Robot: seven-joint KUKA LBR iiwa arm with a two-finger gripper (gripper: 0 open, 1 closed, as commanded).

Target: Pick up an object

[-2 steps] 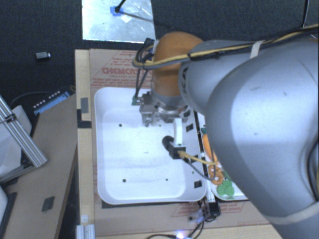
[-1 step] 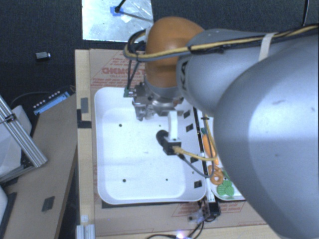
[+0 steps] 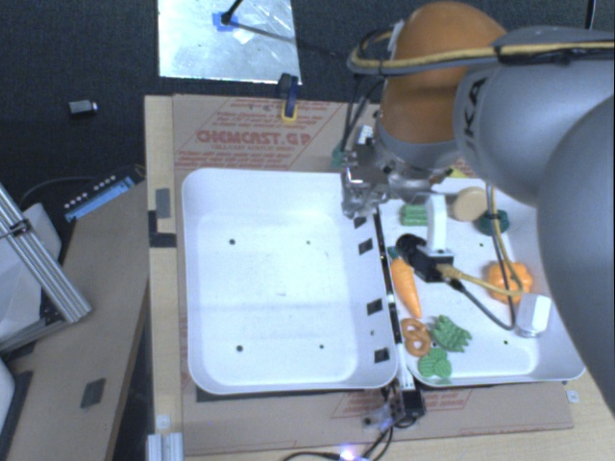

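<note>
- The gripper (image 3: 362, 198) hangs over the seam between the two bins, apparently poised to descend; I cannot tell its state.
- Candidate objects lie just below-right of it: an orange carrot (image 3: 406, 289), a pretzel (image 3: 416, 335), green pieces (image 3: 450, 334).
- Left bin (image 3: 279, 286) sits beside it.
</note>
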